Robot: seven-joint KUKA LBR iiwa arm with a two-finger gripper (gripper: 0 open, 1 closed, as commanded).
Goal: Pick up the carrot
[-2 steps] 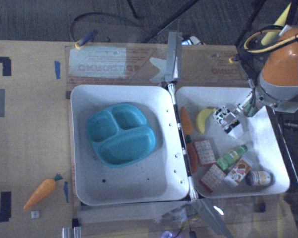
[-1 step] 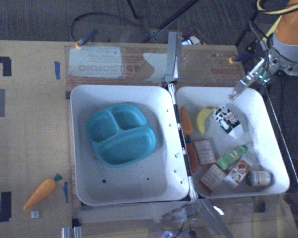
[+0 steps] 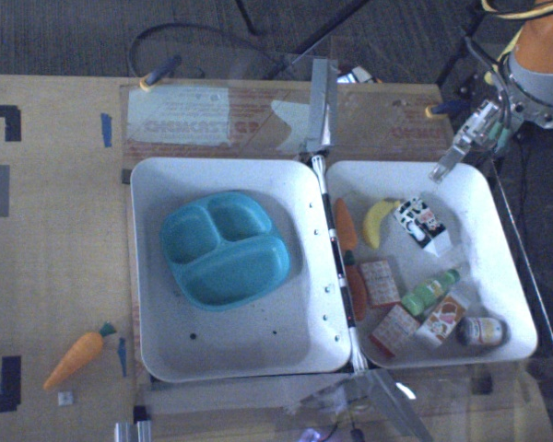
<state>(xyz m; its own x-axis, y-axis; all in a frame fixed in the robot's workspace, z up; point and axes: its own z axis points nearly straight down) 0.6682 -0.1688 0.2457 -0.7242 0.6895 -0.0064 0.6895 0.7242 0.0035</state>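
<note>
An orange carrot [image 3: 74,357] with a green top lies on the wooden bench at the lower left, outside both bins and left of the left bin [image 3: 147,274]. A second orange, carrot-like piece [image 3: 346,224] lies in the right bin [image 3: 507,247] against its left wall. My gripper [image 3: 445,167] hangs over the right bin's far right corner, tilted down to the left, far from both orange pieces. Nothing shows in its grasp.
A blue divided plate [image 3: 223,247] lies in the left bin. The right bin holds a banana [image 3: 378,221], a cow-print carton [image 3: 420,221], a red sausage [image 3: 357,293], a green bottle [image 3: 429,292], small boxes [image 3: 394,328] and a can [image 3: 480,331].
</note>
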